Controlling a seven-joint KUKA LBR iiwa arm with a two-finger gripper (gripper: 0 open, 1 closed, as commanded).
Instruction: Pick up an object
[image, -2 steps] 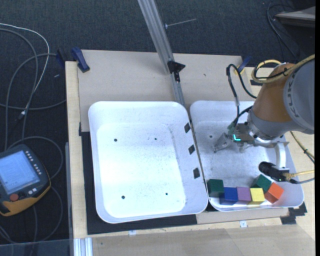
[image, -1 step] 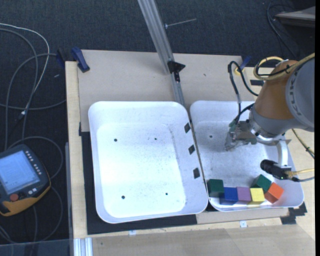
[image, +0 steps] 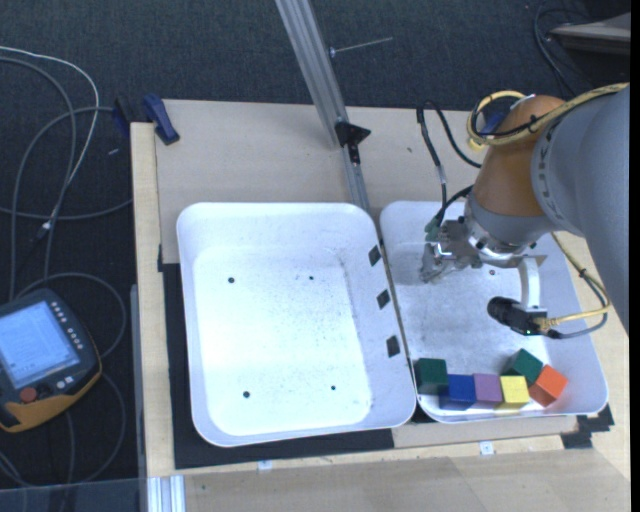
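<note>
1. at the lower right of the frame, a row of blocks is lying along the near edge of the right bin (image: 590, 345): a dark green block (image: 431, 373), a blue block (image: 461, 389), a purple block (image: 487, 388), a yellow block (image: 514, 389), an orange block (image: 548, 384), and a second green block (image: 526, 362) sitting just behind the yellow and orange ones.
2. just above that row, a small black fitting with a yellow cable (image: 516, 315) is hanging off the arm over the bin floor, near the blocks but apart from them.
3. the left bin (image: 200, 240) is filling the centre of the frame, touching the right bin along a seam marked by black clips (image: 383, 298).
4. at the left edge, a teach pendant (image: 38, 352) is resting on the dark floor.
5. in the upper part of the right bin, the gripper (image: 437, 262) is pointing down at the bare bin floor, well apart from the blocks; whether it is spread or pressed together cannot be told here.
6. the arm (image: 520, 180) is covering the far right corner of that bin.
7. at the top, a metal pole (image: 318, 75) is slanting down to the seam between the bins.
</note>
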